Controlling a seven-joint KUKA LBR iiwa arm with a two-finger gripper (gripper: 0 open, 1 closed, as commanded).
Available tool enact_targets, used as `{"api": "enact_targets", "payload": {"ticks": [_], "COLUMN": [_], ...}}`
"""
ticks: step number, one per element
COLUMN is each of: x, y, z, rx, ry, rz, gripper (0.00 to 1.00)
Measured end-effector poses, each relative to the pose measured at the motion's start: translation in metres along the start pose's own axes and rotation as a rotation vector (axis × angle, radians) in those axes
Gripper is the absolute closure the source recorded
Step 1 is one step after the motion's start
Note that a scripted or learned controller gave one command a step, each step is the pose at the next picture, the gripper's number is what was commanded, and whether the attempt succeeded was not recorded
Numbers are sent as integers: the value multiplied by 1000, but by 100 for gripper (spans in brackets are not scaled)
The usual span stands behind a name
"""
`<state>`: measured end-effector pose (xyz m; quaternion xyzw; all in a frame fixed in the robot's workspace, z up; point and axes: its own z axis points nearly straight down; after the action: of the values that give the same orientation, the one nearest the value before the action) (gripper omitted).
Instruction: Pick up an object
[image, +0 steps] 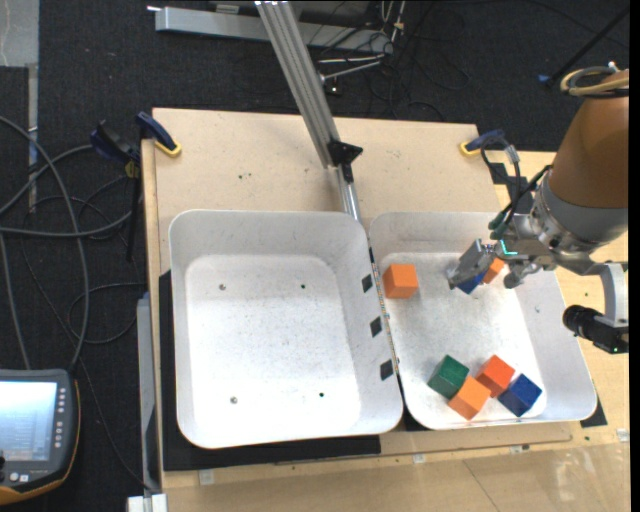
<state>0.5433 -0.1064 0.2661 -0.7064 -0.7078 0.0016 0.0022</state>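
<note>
Orange block (490, 268) pinched in the end effector (478, 270), arm angled down from the right over the right bin (560, 330).

Bench (260, 165) with two bins

Pale board bench; the left bin (190, 300) and right bin (560, 390) lie side by side on it, touching. Blue-and-yellow clamps grip its corners at ten (155, 132) and one o'clock (482, 143).

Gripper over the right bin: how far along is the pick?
Done: the gripper sits low over the right bin, with something orange and blue at its tip; whether it's gripped is unclear. Left: a confirmed lift. The orange cube and the four-block cluster lie loose.
</note>
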Motion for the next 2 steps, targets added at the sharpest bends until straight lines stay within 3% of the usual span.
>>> {"api": "enact_targets", "payload": {"ticks": [1, 2], "x": [0, 6], "y": [1, 6], "z": [-2, 44], "rx": [-5, 0], "ry": [-1, -1], "rz": [2, 2], "gripper": [0, 0]}}
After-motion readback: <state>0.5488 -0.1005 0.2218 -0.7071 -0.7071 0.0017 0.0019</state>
